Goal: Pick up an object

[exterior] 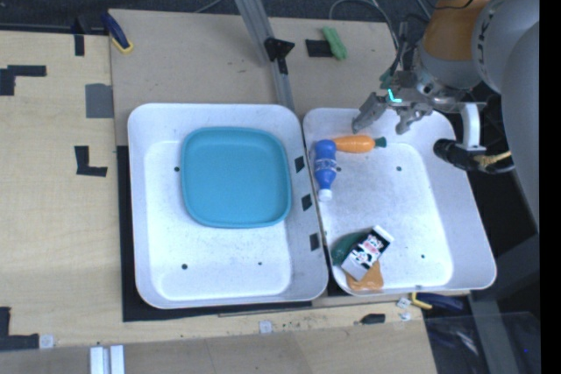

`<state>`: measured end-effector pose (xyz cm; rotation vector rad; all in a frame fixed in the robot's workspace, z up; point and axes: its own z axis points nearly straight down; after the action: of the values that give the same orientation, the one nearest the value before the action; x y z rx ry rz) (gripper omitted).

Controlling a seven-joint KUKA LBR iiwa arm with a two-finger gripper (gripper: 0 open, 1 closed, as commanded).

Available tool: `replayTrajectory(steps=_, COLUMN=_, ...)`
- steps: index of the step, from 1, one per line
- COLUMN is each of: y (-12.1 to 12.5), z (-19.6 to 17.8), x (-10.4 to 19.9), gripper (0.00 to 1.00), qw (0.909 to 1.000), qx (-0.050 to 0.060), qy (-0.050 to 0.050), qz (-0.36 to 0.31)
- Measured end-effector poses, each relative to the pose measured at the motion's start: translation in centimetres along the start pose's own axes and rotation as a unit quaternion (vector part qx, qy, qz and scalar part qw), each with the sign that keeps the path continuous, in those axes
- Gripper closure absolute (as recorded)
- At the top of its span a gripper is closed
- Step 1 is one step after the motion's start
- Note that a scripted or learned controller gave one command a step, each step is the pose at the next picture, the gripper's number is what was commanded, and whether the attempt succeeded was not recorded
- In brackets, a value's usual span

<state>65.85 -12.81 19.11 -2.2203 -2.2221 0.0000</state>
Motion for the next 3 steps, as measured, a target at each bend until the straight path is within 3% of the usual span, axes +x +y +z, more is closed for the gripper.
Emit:
replayTrajectory(steps=1, y=0.0, z=0.0, x=0.0, gripper=0.00, qw=1.0000, qx=0.000, qy=0.000, qz=0.000)
replayTrajectory(steps=3, y=0.0, z=9.7, x=-0.3, gripper=0.00, qw=1.0000, qx=0.002, qy=0.000, qz=0.000)
